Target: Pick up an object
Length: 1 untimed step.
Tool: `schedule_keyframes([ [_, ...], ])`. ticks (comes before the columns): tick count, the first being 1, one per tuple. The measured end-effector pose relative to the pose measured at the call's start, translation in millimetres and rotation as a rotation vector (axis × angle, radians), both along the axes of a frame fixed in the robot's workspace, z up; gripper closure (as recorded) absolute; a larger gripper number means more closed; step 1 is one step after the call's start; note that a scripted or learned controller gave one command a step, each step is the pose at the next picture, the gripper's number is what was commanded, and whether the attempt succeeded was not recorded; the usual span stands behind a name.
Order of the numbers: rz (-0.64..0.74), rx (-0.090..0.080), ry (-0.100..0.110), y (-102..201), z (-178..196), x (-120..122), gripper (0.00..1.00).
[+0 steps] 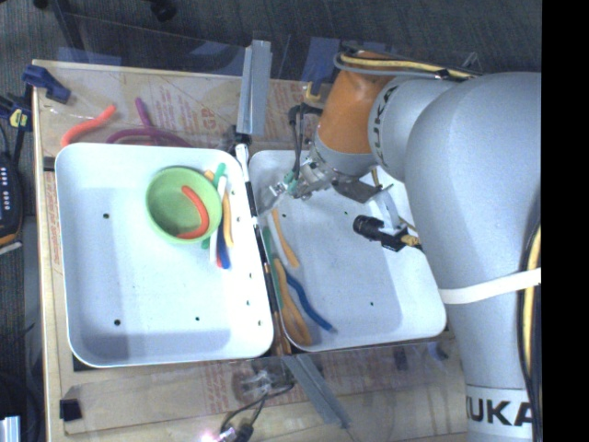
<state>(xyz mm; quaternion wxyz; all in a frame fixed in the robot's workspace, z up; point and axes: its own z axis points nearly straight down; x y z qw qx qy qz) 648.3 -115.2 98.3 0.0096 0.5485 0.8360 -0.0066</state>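
The gripper [281,190] hangs over the right bin [368,284], its grip state unclear, while the utensils [293,288] lie below it, lengthwise along the bin's left wall.

A grey KUKA arm [460,182] reaches over 2 white bins, its gripper [287,188] low in the right bin's [368,293] upper left corner. A green bowl [182,205] holding a red strip sits in the left bin [120,284]; orange and blue utensils [293,297] line the right bin's left wall.
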Motion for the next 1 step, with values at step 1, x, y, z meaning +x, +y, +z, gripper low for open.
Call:
schedule_keyframes([
  [1,0.005,0.009,0.001,5.8,9.3,0.5,1.00],
])
